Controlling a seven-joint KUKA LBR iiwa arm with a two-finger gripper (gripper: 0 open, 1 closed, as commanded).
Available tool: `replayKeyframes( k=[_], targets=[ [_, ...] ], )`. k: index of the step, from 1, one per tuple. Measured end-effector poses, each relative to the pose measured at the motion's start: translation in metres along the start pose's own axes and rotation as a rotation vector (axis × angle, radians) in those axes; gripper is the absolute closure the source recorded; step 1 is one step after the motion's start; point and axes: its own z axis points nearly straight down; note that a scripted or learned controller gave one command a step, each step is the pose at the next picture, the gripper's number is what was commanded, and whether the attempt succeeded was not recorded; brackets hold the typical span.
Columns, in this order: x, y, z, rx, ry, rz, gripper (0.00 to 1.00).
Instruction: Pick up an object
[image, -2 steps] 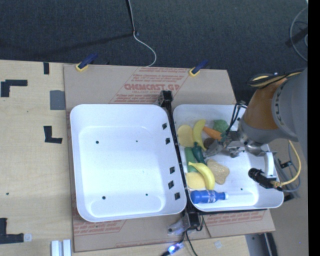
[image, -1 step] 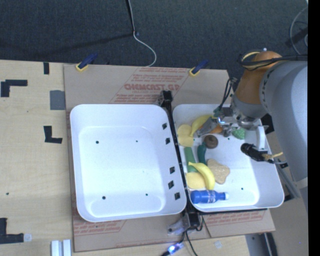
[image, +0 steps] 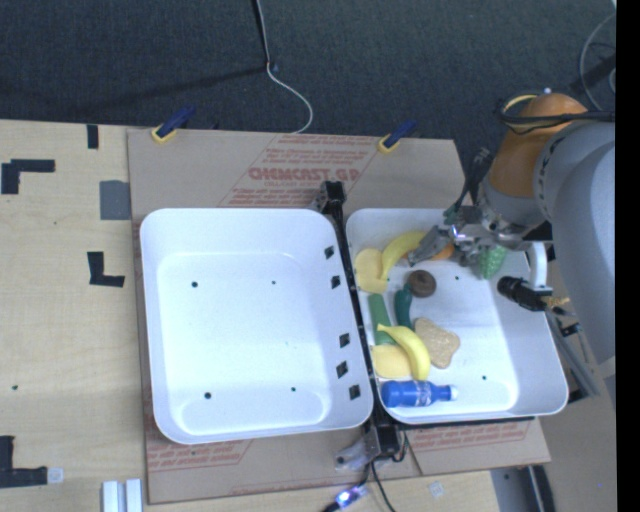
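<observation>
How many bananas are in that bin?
2: one banana near the right bin's far edge, another banana nearer, above the blue bottle. More could be hidden under the arm.

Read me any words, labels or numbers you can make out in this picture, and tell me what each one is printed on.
"CHEMCAST GP": red print on the brown cardboard sheet under the bins, above the left bin; blurred, so the reading is uncertain.
More red print along the cardboard's lower edge: too small and blurred to read.
Blue bottle in the right bin: no legible label.
</observation>
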Motion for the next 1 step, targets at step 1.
replayKeyframes(
  k=[1],
  targets=[
    [0.0919,0.0008,0.0017,0.019,-0.015,0.001,0.0]
  ],
)
